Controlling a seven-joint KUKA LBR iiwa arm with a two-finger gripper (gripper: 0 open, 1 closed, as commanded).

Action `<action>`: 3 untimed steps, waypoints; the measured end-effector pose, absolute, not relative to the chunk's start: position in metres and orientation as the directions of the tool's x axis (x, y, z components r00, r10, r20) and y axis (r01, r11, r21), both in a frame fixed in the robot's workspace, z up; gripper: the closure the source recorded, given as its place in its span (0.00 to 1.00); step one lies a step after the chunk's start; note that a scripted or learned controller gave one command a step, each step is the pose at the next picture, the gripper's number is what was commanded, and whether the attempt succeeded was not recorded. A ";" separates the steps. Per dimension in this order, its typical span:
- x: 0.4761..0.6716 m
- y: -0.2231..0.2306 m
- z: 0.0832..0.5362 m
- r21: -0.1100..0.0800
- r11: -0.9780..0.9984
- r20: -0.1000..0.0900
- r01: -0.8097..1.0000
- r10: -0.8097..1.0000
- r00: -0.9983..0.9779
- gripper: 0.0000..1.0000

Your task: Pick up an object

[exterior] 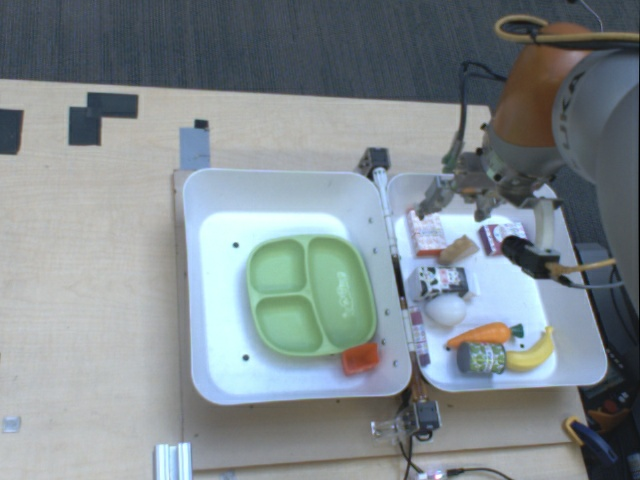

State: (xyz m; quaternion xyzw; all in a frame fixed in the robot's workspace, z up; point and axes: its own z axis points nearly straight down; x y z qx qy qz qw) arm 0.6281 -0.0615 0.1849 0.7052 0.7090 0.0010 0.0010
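Under the arm [560, 88], hand [462, 196] half hidden above right bin [590, 363].

Bright, even overhead light, soft shadows, mild glare on white bins [200, 298]

On the counter [90, 268], the left bin [200, 268] holds a green divided plate [310, 295] and an orange block [361, 358], while the claw [462, 200] hangs over the right bin [580, 358] above a carrot [478, 335], banana [533, 353] and egg [446, 311].
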 end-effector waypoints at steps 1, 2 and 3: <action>0.587 -0.099 0.088 0.003 0.003 0.000 1.000 1.000 -0.003 0.00; 0.588 -0.099 0.099 0.007 0.004 0.000 1.000 1.000 -0.004 1.00; 0.588 -0.099 0.099 0.007 0.004 0.000 1.000 1.000 -0.004 0.00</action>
